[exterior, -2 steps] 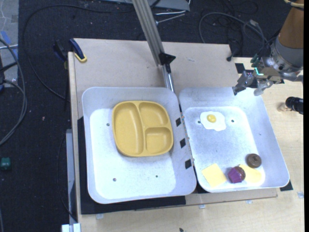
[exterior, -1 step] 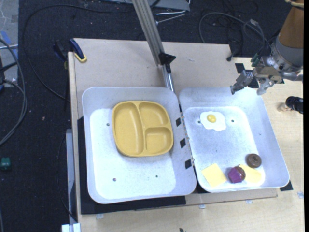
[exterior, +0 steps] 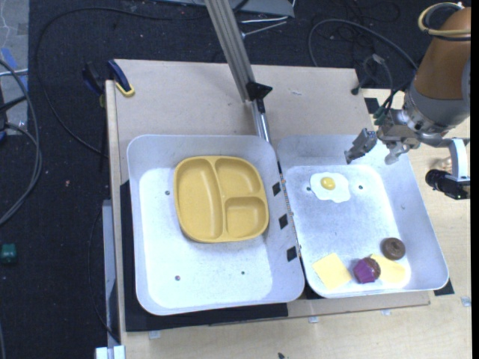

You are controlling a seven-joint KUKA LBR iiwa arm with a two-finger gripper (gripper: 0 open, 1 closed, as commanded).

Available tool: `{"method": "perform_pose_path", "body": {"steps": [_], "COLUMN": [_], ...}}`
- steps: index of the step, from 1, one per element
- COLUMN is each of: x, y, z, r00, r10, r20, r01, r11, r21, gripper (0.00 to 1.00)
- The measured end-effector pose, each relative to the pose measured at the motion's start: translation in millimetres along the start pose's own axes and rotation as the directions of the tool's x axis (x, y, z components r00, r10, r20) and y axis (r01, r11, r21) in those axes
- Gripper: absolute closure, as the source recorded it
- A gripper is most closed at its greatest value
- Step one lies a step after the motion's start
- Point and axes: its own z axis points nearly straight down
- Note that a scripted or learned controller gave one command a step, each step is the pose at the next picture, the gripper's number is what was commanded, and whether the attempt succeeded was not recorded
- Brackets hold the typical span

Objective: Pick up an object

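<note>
Fried egg (exterior: 330, 187) is lying in the right bin (exterior: 419, 208), near its far edge, with a yellow slice (exterior: 331, 271), a purple piece (exterior: 366, 270) and a brown round piece (exterior: 393, 248) sitting along the near edge. Your gripper (exterior: 378, 147) is hovering over the bin's far right corner, apart from the egg; its fingers appear to be spread open with nothing between them, though the view is small. The yellow divided plate (exterior: 221, 198) is resting in the left bin (exterior: 150, 275).

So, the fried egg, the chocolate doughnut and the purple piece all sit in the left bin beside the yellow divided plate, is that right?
Not quite: the camera view shows the fried egg, chocolate doughnut and purple piece in the right bin. The yellow divided plate lies in the left bin, apart from them.
</note>
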Motion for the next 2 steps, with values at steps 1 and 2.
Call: {"method": "perform_pose_path", "body": {"steps": [1,2], "x": [-7.4,-8.9], "y": [-5.6,-16.5], "z": [59.4,110.9], "r00": [1.0,1.0], "r10": [0.001,0.001], "r20": [0.0,0.0], "r01": [-0.001,-0.001], "r11": [1.0,1.0], "r21": [0.001,0.001], "gripper": [0.0,0.0]}}
